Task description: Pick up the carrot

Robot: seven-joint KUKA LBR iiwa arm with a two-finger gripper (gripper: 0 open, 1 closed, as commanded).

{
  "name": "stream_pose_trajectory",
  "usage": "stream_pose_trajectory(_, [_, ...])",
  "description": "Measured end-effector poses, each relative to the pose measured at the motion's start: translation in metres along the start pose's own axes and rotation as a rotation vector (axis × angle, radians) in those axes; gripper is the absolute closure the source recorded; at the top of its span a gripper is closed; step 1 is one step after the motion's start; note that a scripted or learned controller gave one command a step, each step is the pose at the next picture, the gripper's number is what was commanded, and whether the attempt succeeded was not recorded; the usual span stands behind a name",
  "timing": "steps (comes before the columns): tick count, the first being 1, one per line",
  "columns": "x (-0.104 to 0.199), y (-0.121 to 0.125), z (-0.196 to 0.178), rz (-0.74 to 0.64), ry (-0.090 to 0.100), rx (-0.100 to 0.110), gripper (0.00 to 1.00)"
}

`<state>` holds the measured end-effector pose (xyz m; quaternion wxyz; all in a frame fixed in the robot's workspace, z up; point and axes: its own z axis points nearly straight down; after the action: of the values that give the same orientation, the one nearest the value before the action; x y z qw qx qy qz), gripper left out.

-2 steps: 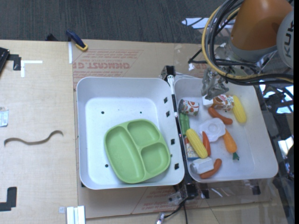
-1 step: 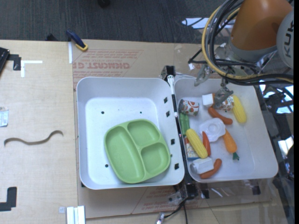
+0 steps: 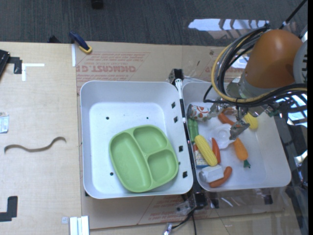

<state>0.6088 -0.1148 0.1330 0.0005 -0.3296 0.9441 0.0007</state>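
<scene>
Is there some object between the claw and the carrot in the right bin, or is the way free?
Nothing visible stands between them. The claw hangs just above and to the left of the carrot, which lies on the floor of the right bin. The corn and the sausage lie further left, out of the path.

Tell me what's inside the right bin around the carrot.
In the right bin: the carrot, corn cob, a sausage, a yellow piece and a can. The gripper hangs just above the carrot. The arm covers the bin's far corner.

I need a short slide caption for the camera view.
Gripper hovers above the carrot in the right bin.
</scene>
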Motion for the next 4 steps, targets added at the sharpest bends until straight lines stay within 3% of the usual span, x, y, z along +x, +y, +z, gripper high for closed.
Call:
stream_pose_trajectory(1, [0.072, 0.018, 0.042, 0.050, -0.001, 0.001, 0.00])
stream_pose_trajectory(2, [0.070, 0.018, 0.034, 0.047, -0.004, 0.002, 1.00])
stream_pose_trajectory(3, [0.070, 0.019, 0.034, 0.047, -0.003, 0.001, 0.00])
stream_pose_trajectory(4, [0.068, 0.019, 0.027, 0.045, -0.005, 0.001, 1.00])
